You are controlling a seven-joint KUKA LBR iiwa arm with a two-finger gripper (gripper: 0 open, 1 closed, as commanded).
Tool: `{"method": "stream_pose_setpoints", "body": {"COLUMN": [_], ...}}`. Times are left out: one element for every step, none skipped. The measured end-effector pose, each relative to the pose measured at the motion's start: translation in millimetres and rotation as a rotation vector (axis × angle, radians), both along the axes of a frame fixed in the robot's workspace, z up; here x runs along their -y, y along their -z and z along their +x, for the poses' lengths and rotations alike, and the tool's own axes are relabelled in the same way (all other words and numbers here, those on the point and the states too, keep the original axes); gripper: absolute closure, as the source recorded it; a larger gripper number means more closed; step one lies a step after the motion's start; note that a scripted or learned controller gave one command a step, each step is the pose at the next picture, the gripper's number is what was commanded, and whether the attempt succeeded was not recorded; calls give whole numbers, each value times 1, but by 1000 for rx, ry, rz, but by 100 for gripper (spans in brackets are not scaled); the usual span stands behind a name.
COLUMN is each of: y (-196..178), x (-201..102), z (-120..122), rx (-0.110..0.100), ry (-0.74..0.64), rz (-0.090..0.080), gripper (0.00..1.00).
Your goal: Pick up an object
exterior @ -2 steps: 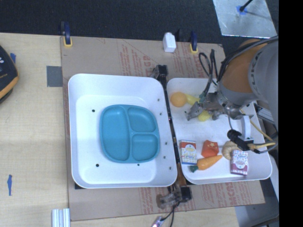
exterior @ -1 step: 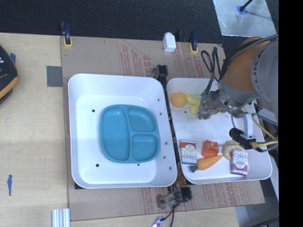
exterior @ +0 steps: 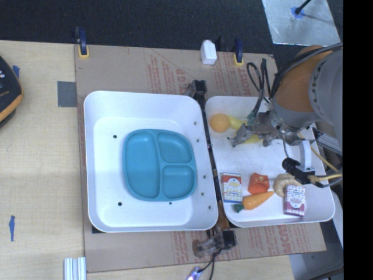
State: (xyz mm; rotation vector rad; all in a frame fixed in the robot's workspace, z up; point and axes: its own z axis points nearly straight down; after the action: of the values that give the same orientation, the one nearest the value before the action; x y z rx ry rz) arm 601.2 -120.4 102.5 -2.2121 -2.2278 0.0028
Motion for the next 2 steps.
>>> {"method": "stream_pose_setpoints", "body": {"y": [10,10], "x": [20,-1], "z": [33,-14], "rx": [1,-2], "ry": [2,3], "rz": [0,-1], "gripper": [0,0]}}
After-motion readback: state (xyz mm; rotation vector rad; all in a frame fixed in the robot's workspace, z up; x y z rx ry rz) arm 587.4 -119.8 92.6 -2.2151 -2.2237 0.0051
